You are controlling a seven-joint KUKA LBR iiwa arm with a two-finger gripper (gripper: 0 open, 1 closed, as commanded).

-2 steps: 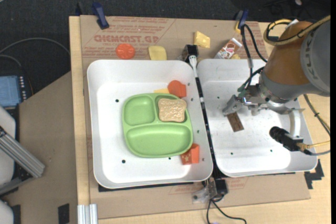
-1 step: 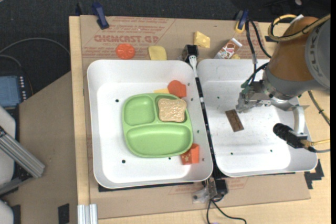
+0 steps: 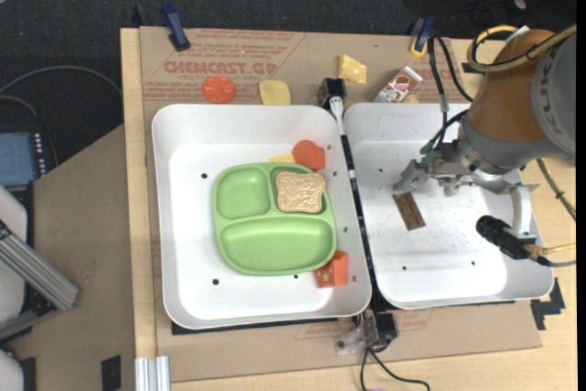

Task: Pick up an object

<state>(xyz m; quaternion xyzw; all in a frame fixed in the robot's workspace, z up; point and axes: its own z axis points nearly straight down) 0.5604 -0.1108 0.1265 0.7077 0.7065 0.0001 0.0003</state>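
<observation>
You see the gripper [image 3: 409, 179] fingers apart just above the brown bar [image 3: 409, 211]; flat, stiff, light, grip its long edges.

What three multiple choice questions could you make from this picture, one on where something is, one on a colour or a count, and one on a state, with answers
1. Where does the brown strip lie?
A. On the floor of the right bin
B. In the green plate
C. On the cardboard behind the bins

2. How many compartments does the green plate have?
A. Two
B. Three
C. Five

3. What is in the plate's top right compartment?
A. Nothing
B. An orange block
C. A tan waffle-like piece

Answers:
1. A, the strip rests flat on the white floor of the right bin, just below the tool.
2. B, two small sections sit above one wide section.
3. C, the tan piece fills that section, while the orange pieces lie outside the plate's rim.
</observation>
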